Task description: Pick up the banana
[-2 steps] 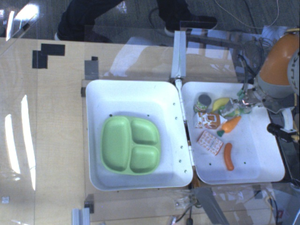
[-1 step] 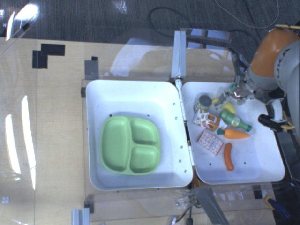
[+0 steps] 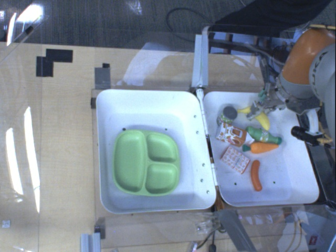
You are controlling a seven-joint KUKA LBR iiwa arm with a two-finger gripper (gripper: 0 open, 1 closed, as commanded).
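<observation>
A green divided plate [image 3: 147, 161] lies in the left bin [image 3: 105, 140]. The right bin [image 3: 294, 188] holds a can, carton, waffle, sausage, carrot and green bottle. The banana [image 3: 255, 116] lies near its far edge, long axis slanting, just beneath the gripper [image 3: 264, 105]; whether it is gripped, I cannot tell.

No readable text, number, brand or sign anywhere. Small carton [image 3: 232, 135] in right bin [image 3: 294, 193] carries printed orange-and-white design, letters too small and blurred to make out. Flat patterned packet [image 3: 235, 160] just below carton shows reddish grid print, no legible words. Black angular marks [image 3: 52, 61] on tabletop [image 3: 63, 140] are plain shapes, not letters. Green divided tray [image 3: 147, 163] in left bin [image 3: 152, 101] bears no marking.
</observation>
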